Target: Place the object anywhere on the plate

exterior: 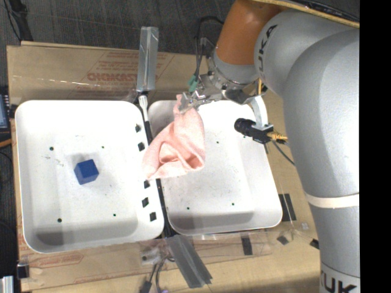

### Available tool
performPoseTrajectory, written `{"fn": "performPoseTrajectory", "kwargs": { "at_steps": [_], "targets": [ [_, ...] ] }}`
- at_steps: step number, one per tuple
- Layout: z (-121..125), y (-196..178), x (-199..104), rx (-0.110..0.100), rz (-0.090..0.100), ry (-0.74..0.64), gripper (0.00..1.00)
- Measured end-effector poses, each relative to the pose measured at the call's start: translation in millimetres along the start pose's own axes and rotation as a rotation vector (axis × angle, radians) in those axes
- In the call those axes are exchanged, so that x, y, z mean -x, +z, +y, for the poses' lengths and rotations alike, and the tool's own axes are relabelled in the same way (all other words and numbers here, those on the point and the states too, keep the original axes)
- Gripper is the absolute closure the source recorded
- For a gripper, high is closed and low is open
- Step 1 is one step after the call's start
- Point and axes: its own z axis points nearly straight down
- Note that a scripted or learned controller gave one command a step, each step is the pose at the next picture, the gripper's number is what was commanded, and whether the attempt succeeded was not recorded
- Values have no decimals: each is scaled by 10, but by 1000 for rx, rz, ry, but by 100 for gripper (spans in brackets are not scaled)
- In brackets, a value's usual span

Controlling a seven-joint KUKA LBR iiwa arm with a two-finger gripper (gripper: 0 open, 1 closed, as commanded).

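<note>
— Pink crumpled cloth (177,145), where does it sit?

— It hangs from the gripper (190,96) at its top corner, near the far left corner of the right white plastic bin (244,194). From there it drapes down and to the left, and its lower folds lie across the rims where the two bins meet.

— So the fingers have it?

— Yes. The fingers are pinched closed on the cloth's upper tip; the fabric bunches tight there and fans out wider below.

— And the arm?

— The grey arm with the orange band (305,90) comes in from the right and covers much of that side. The wrist tilts down toward the far edge of the right bin. A black cable fitting (250,128) sticks out just beside the wrist, above the bin floor.

— What else is around?

— A small blue cube (87,171) rests on the floor of the left white plastic bin (36,224), well apart from the cloth. Both bins stand side by side on a brown cardboard-covered surface (73,72). A grey metal strip (146,60) lies on the cardboard beyond the bins.
</note>
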Motion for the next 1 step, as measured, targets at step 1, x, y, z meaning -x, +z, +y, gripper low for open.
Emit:
{"fn": "performPoseTrajectory", "kwargs": {
  "at_steps": [1],
  "targets": [
    [6, -184, -13, 1, -1, -7, 100]
  ]
}}
